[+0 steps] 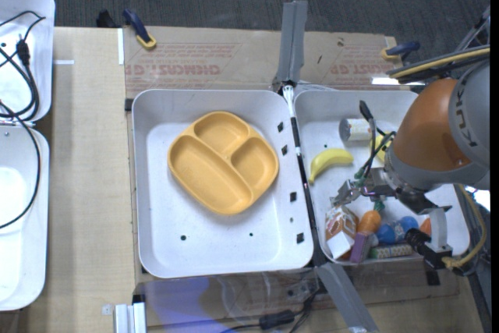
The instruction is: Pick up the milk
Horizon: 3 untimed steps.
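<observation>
- Left bin [148, 191]: shallow white tray on the counter [86, 168]. It holds one yellow divided plate [223, 161] with three compartments, lying slightly towards the far side of the bin's middle. White floor lies bare all round the plate, widest along the bin's near edge.
- Right bin [312, 109]: shallow white tray set just beside the left bin, their walls touching at a shared divider.
- Banana [330, 161]: yellow, lying in the right bin close to the divider, apart from the other goods.
- Pale cylinder [357, 129]: lying on its side in the right bin, on the far side of the banana.
- Milk [339, 234]: small white and brown carton in the near corner of the right bin, on the near side of the banana, close to the divider and the near wall.
- Cluster just beside the milk, away from the divider: a purple item [360, 247], an orange item [368, 222], a blue item [405, 228] and a dark bar [394, 251], packed close; exact kinds too small to tell.
- Hand [352, 193]: low over the right bin, between the banana and the milk. Whether it is spread or pressed together cannot be told.
- Arm: grey with orange band [435, 132], overhanging the right bin's outer half.
- Cardboard sheet [210, 58]: flat on the counter beyond both bins.
</observation>
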### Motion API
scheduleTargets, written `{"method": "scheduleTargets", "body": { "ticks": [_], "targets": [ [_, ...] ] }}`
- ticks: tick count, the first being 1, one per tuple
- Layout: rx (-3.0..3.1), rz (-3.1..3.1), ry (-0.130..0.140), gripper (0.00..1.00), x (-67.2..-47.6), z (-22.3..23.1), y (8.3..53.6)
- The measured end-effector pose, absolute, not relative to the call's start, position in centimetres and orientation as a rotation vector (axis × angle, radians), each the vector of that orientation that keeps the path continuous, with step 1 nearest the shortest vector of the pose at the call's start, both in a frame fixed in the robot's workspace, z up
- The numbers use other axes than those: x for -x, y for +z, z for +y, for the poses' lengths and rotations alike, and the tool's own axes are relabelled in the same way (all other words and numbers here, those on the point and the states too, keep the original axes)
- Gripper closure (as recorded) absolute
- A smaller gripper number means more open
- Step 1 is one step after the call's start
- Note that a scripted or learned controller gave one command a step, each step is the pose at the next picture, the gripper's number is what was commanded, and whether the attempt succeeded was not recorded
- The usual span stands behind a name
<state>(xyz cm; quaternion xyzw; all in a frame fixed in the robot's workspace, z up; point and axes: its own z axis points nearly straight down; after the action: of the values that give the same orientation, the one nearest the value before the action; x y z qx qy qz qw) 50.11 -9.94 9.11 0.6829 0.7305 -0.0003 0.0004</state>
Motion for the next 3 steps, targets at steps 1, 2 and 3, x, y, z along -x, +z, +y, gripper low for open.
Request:
{"method": "scheduleTargets", "body": {
  "ticks": [1, 2, 3],
  "targets": [
    [-2.309, 2.135, -0.003, 0.0, -47.7, -10.9, 9.0],
    [-2.312, 2.131, -0.005, 1.0, -47.7, -11.0, 9.8],
    [-1.688, 2.65, -0.002, 1.0, -47.8, -3.2, 19.0]
  ]
}}
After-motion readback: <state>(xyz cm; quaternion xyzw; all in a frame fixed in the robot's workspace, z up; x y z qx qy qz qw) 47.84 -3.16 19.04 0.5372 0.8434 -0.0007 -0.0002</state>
